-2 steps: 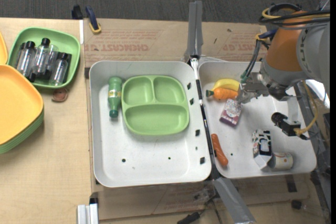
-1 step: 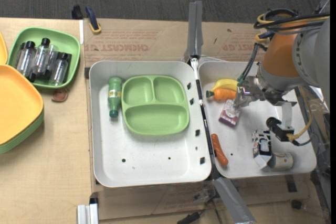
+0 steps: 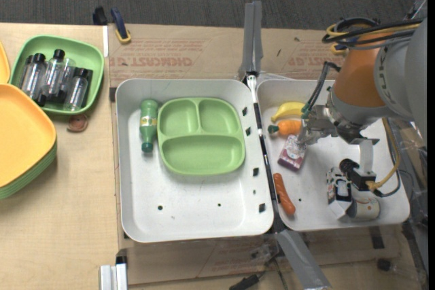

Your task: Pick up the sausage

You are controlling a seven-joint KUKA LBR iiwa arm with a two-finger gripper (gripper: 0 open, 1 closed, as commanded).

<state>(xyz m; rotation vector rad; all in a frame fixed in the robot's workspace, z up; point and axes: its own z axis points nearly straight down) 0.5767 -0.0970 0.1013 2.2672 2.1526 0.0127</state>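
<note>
Over the right bin (image 3: 391, 210) the gripper (image 3: 304, 136) hangs above a small purple packet (image 3: 291, 154); its grip state I cannot tell. Descending here risks catching the packet, carrot (image 3: 289, 126) or banana (image 3: 288, 111), since the sausage (image 3: 283, 194) lies nearer, hard against the left wall. Cardboard bench (image 3: 183, 51), dark carpet beyond

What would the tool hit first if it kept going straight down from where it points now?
Probably the small clear purple-labelled packet just under the tool; the orange-red sausage lies off-line, nearer the bin's front. Depth is uncertain.
</note>
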